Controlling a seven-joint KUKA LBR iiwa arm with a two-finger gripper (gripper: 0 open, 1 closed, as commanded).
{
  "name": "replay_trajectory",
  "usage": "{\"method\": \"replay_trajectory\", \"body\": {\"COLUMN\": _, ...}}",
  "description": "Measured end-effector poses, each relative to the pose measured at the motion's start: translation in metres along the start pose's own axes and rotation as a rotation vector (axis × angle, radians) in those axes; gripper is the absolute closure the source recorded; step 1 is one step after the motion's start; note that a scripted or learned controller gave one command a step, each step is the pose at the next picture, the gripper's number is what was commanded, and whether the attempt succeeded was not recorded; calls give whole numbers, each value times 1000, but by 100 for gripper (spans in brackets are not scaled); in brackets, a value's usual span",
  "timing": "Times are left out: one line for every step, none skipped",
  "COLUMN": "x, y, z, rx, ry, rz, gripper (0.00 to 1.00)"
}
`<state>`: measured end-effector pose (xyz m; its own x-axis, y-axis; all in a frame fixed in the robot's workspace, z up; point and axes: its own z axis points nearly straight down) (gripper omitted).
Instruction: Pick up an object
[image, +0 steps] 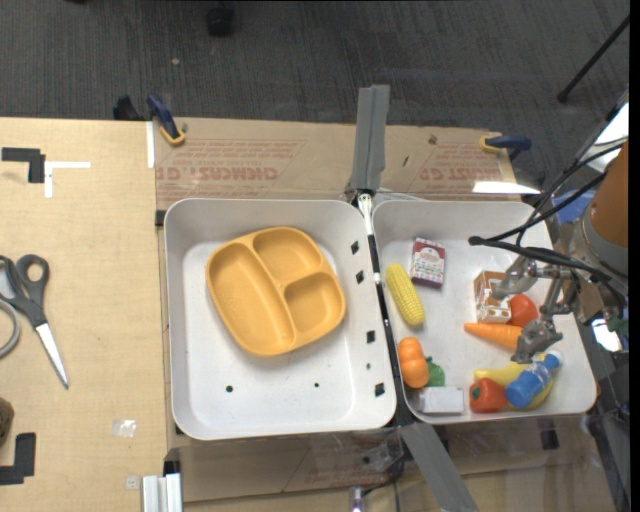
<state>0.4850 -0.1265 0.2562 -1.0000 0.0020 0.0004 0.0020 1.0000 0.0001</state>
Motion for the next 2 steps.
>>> {"method": "replay_trajectory", "body": {"x": -16, "y": 31, "z": 144, "rx": 1, "ry": -6, "rz": 64, "gripper": 0}}
{"method": "replay_trajectory", "body": {"x": -92, "y": 9, "z": 151, "rx": 1, "ry": -4, "rz": 267, "gripper": 0}}
